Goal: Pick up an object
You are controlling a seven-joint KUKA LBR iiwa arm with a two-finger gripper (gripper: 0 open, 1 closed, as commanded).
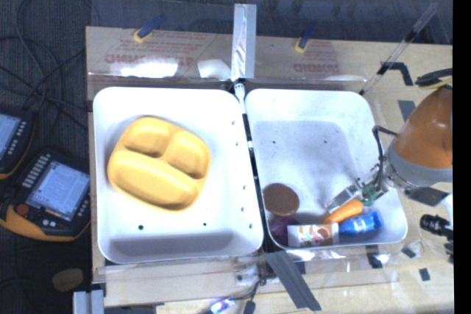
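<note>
the pale cardboard-covered worktop (110, 48) carries two shallow white plastic bins with rounded corners, side by side. the left white bin (103, 158) holds one big, smooth, glossy yellow lump (158, 160), loaf-like and divided by soft creases into three bulging lobes; its long axis runs from upper right to lower left. the right white bin (309, 129) has a finely speckled floor, and its contents crowd the near edge.

the grey arm with the orange band (430, 136) leans in from the right, and its metal end effector (358, 193) sits low over the near right part of that bin, just above the small things. whether its fingers are wide or narrow cannot be told, and nothing is plainly between them.

just beside it lies a slim orange carrot-shaped piece (343, 212), tapered, its long axis slanting up to the right. below it a white tube with a blue end (335, 229) lies almost level, blue end to the right. left of these sits a round, flat brown disc (281, 198), matte, resting against a dark purple object (277, 228).
</note>
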